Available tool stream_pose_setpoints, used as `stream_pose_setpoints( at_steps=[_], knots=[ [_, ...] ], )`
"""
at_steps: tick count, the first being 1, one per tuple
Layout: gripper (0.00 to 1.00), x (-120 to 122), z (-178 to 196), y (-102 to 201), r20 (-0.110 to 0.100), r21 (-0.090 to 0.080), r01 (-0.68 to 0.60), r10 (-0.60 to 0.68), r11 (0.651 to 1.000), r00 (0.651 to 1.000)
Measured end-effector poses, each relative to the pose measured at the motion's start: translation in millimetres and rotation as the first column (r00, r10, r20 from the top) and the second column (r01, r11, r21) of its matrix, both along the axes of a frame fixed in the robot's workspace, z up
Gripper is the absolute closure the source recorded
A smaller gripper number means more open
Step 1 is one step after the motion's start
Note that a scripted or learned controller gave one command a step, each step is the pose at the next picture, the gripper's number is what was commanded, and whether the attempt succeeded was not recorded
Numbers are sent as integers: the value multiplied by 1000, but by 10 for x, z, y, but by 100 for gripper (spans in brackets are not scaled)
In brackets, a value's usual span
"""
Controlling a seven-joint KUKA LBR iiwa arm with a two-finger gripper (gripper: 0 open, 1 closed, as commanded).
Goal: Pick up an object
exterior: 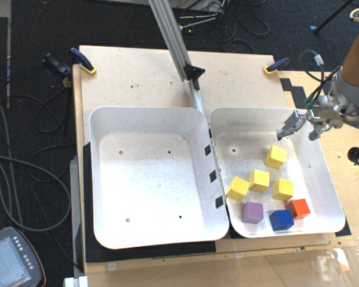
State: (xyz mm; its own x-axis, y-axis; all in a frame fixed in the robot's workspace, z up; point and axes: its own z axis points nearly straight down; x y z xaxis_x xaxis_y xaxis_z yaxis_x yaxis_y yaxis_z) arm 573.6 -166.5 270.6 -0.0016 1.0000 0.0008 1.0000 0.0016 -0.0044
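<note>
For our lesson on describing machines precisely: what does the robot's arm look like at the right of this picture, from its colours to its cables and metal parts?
The grey robot arm with an orange band is a thick rounded cylinder, with the orange band above the grey wrist section. Thin dark and green cables loop beside the wrist. Below it sits the silver-grey metal two-finger gripper, angular and slim, its jaws made of narrow metallic pieces.
</note>
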Motion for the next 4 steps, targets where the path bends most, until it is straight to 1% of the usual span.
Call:
stream_pose_setpoints(
  at_steps=[1,2,3,4],
  knots=[
    [0,7,23,-2,4,-1,0,0,1000,1000],
    [0,43,-598,-45,-1,0,2,-2,1000,1000],
    [0,129,-1176,-60,-1,0,2,-2,1000,1000],
    [0,178,-1471,-87,23,-9,3,-3,1000,1000]
  ],
)
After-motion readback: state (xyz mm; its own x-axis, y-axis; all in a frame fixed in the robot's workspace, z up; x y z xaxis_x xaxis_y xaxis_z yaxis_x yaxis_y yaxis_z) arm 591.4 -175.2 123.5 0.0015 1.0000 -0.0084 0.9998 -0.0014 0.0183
